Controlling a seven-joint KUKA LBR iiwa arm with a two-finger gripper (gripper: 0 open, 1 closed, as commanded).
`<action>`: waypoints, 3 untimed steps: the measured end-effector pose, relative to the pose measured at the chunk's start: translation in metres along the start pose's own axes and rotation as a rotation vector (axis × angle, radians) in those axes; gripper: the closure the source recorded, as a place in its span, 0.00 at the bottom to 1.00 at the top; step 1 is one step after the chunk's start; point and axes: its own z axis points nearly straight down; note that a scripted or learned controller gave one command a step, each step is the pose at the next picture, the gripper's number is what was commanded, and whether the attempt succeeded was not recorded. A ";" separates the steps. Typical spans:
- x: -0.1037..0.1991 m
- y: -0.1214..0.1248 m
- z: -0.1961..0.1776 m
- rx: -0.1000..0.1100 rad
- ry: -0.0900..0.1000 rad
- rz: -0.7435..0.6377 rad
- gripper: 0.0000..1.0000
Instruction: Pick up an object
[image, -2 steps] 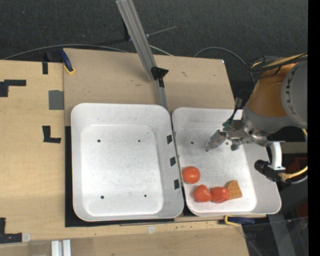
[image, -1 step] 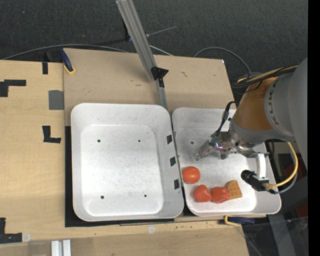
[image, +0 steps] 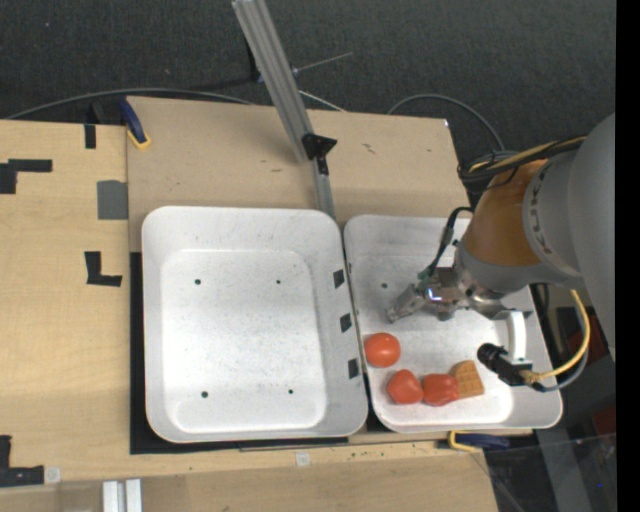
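Nothing is lifted yet, as far as the view shows: the four small things lie loose on the floor of the right bin (image: 400, 240), below the gripper (image: 415, 303) as the picture runs. The nearest is an orange-red ball (image: 381, 350), just below and slightly left of the fingertips and apart from them. Further down sit two red lumps (image: 403, 387) (image: 440, 389), touching each other, and a tan waffle-like piece (image: 467, 378) against the second lump, down and to the right of the tool. The gripper hangs over the bare middle of this bin with its two fingers spread apart and nothing between them, pointing toward the bin's left wall. The grey arm (image: 560, 215) with its orange band (image: 498, 228) comes in from the right and bends down over the bin's right rim. The left bin (image: 160, 300) lies beyond the fingertips. Judging from this, the whole pick is left: line up over one thing, descend, close, raise.
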 end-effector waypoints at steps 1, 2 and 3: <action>0.001 0.000 -0.011 0.000 0.001 -0.001 1.00; 0.009 0.008 -0.065 -0.006 0.001 -0.001 1.00; 0.015 0.008 -0.127 -0.007 0.000 -0.001 1.00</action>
